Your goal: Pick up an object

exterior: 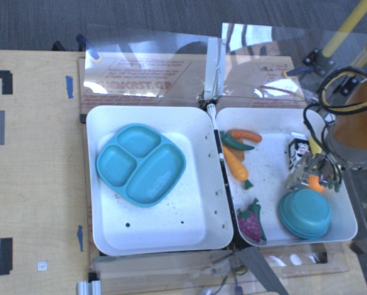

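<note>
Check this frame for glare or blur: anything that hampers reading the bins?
Camera view: strong glare on the clear panels behind the bins; the left bin and blue divided plate read sharp and evenly lit; the gripper in the right bin is a cluttered, slightly soft patch.

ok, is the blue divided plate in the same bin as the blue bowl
No, the divided plate lies in the left bin, while the bowl sits in the right bin.

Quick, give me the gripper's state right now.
Gripper: low in the right bin, just above the blue bowl; open, shut or holding something cannot be told.
</note>
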`<state>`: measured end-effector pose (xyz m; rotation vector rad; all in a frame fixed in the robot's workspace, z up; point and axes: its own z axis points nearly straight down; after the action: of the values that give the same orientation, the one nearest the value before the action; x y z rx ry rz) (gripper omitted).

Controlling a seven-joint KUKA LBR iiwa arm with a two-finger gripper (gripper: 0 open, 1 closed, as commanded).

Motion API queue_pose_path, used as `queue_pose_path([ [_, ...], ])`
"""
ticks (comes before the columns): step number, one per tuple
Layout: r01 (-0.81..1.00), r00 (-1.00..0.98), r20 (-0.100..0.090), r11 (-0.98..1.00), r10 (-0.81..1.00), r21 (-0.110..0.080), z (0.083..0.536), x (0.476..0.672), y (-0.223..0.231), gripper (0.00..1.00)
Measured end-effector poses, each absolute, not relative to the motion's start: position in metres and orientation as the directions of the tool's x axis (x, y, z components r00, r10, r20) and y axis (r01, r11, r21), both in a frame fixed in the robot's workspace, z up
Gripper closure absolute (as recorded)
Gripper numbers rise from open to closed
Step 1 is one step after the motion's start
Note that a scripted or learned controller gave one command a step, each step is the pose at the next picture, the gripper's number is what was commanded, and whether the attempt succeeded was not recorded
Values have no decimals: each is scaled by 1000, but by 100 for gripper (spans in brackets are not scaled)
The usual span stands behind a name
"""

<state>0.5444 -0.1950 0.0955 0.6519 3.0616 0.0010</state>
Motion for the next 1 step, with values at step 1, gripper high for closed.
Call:
queue_pose_path([
  [1,564,-826,-9,826,564,5,222,566,-137,100],
])
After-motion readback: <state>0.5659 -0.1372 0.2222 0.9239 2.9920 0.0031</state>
